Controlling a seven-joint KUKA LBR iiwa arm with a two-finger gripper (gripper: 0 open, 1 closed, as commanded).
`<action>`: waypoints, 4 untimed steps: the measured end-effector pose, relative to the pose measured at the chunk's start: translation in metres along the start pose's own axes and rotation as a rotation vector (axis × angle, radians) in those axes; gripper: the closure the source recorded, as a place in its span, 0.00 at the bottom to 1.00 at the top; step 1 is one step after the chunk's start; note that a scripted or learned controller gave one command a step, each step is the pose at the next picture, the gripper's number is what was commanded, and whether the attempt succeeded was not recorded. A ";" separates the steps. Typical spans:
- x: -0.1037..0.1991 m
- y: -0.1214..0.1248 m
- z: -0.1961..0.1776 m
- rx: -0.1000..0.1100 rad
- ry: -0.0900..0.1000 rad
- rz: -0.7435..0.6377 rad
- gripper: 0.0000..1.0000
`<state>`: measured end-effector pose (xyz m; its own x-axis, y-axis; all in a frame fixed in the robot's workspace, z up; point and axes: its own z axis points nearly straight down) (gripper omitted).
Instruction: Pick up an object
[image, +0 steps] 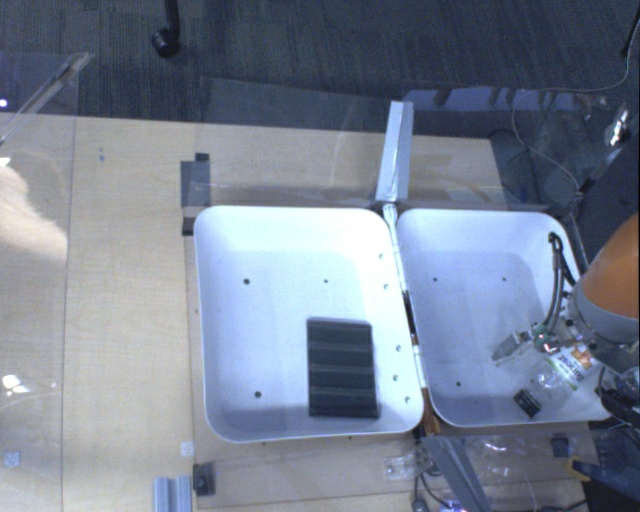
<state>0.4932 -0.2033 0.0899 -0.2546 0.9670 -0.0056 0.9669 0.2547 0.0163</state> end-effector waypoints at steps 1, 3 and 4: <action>-0.002 -0.001 0.000 0.000 -0.002 -0.234 0.00; -0.012 0.039 0.002 0.005 -0.001 0.330 0.00; 0.008 0.011 -0.122 0.011 0.000 0.347 0.00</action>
<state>0.5000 -0.1930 0.2120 0.0897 0.9960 -0.0012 0.9960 -0.0897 0.0065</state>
